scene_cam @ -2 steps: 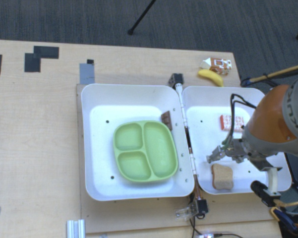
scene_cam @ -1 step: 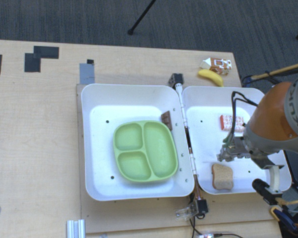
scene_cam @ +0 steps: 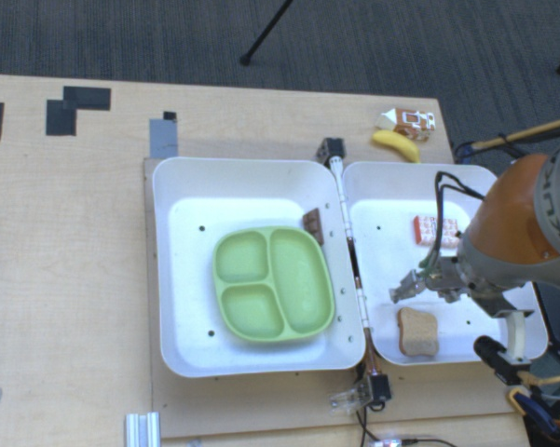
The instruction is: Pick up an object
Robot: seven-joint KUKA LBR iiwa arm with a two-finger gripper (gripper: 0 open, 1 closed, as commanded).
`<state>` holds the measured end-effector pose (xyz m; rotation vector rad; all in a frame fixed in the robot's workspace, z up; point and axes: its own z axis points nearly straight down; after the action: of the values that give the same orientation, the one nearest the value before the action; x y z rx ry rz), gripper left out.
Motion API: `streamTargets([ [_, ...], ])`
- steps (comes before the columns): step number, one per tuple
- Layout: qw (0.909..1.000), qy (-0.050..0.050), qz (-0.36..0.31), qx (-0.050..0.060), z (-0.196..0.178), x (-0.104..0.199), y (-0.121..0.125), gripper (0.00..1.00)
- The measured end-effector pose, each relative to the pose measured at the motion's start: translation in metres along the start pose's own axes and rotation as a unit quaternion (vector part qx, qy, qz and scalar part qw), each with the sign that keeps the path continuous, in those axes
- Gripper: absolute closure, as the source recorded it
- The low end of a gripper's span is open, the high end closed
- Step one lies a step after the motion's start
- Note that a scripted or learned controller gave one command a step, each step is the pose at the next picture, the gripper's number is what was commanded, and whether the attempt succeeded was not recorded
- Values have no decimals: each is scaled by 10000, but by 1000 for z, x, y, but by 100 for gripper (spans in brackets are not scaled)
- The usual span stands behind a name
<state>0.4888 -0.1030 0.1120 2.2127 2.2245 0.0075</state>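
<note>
Sponge (scene_cam: 417,331) lies lower right in the right bin (scene_cam: 391,203); my hand (scene_cam: 412,288) hovers just above it, whether open I cannot tell, poised to descend.

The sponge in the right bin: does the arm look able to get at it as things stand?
Probably yes. The sponge lies uncovered near the front wall of the right bin, and the hand hangs just above it in this view with nothing between them. The front wall close by might crowd a grasp.
</note>
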Motion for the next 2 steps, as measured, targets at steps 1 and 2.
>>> streamTargets([
  [1,10000,-12,15,2,25,17,-1,0],
  [2,10000,-13,-5,-28,14,17,2,100],
])
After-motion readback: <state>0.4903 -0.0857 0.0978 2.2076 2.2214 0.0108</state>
